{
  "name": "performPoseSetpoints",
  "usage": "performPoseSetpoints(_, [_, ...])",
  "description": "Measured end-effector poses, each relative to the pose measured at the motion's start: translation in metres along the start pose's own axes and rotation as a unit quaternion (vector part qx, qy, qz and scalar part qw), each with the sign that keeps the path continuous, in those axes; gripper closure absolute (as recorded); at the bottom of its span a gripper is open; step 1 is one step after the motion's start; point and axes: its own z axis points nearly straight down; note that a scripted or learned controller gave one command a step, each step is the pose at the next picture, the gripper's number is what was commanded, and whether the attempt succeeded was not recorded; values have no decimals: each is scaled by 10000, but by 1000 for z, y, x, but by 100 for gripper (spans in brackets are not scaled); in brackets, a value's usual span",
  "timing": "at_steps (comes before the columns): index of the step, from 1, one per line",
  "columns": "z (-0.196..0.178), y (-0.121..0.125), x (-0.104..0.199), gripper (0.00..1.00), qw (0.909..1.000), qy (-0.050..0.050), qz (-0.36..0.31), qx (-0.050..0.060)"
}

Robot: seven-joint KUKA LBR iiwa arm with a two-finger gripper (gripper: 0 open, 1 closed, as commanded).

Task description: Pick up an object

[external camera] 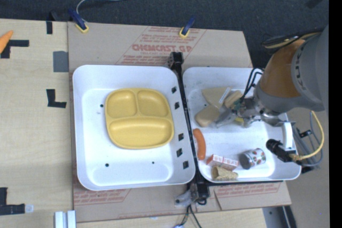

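My arm (315, 69): fat grey cylinder, smooth shell. Broad orange band (281, 75) above the wrist, rounded, dull sheen. Wrist housing grey. Black cable (250, 85) loops along the wrist. Gripper (231, 114): thin metal fingers, silver-grey, with small yellowish bits at the base.

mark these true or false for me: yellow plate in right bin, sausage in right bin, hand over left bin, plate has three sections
1. The yellow divided plastic plate lies in the right white bin. False: it lies in the left white bin.
2. The orange-red sausage lies in the right white bin. True.
3. The hand is over the left bin. False: it is over the right bin, by the beige pieces.
4. The plate has three sections. True.
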Motion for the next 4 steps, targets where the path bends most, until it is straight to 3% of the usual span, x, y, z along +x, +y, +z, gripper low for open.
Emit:
performPoseSetpoints(1, [-9,0,1,100,10000,5,-5,5])
performPoseSetpoints(2, [-9,0,1,0,10000,5,-6,6])
performPoseSetpoints(3, [-18,0,2,100,10000,11,-11,11])
performPoseSetpoints(4, [-18,0,2,0,10000,10,-12,12])
